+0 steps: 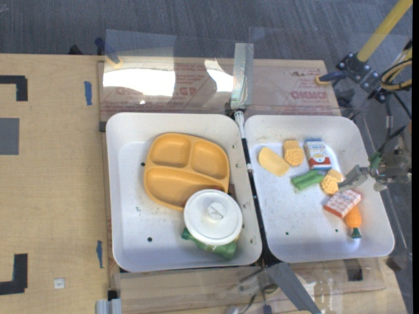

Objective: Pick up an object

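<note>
Tabletop (46, 175) is pale wood-grain board, filling the left half of the frame, with black angle marks at upper left and lower left, a grey square patch at the far left, and bits of blue tape (88, 91) along the board's inner edge. Behind it, across the top of the frame, dark grey carpet (196, 5). A flattened cardboard sheet (288, 84) with red print lies above the bins, part covered by glossy clear film and a strip of silver tape (241, 74). Two white bins sit side by side at centre and right. Left bin (121, 227): an orange divided plate (186, 169) and, overlapping its lower edge, a white lidded pot (212, 216) with green beneath it. Right bin (288, 231): small toy foods clustered in its upper and right part — a yellow piece (273, 161), a waffle (293, 152), a small carton (317, 154), a green pod (306, 179), a red box (342, 203), a carrot (353, 219). Tool (357, 174) sits low at the bin's right rim, just above the red box; cannot tell if released or clenched, and nothing visible in its grasp. A yellow pole (391, 18) and cables in the upper right corner.
</note>
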### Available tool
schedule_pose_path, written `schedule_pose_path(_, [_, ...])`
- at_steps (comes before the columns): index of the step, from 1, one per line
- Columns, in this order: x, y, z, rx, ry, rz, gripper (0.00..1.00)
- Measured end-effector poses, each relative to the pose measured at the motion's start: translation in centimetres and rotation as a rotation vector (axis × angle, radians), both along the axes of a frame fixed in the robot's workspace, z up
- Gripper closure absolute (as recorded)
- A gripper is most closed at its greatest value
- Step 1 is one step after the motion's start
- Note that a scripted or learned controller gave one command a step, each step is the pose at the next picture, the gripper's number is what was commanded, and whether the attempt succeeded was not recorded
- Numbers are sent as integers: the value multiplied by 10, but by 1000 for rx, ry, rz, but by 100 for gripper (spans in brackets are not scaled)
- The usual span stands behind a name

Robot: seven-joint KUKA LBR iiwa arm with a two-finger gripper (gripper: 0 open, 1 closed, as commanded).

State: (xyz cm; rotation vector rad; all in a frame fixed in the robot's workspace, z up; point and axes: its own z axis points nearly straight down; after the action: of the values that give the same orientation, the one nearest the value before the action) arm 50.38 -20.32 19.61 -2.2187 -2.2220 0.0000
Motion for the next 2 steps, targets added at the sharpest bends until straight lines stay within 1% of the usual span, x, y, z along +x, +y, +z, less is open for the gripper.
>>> schedule_pose_path(1, [1, 0, 10, -1, -3, 1, 100])
schedule_pose_path(2, [1, 0, 10, -1, -3, 1, 0])
